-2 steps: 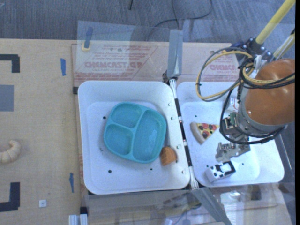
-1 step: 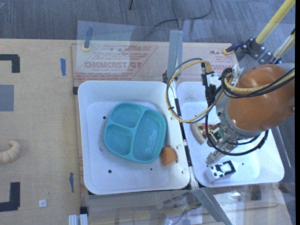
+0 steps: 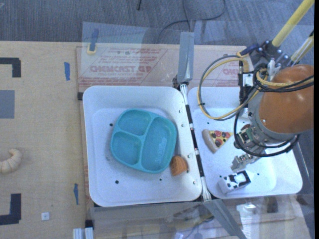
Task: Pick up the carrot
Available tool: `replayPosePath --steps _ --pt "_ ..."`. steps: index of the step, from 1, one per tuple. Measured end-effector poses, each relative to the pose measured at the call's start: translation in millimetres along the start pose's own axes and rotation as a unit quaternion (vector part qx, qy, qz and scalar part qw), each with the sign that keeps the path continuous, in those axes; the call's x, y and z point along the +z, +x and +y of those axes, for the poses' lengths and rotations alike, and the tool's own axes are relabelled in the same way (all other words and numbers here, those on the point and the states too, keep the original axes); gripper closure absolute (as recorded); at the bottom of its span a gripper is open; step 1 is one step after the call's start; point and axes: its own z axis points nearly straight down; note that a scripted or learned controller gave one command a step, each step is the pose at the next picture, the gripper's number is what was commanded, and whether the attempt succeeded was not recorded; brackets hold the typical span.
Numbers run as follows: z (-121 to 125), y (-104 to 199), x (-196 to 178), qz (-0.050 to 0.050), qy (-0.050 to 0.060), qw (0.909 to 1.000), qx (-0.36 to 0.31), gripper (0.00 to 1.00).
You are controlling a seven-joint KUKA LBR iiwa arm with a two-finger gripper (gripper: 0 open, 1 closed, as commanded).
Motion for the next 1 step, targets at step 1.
replayPosePath --steps 1 --pt "10.5 22.8 82.6 0.000 0.000 0.9966 -0.082 1.00"
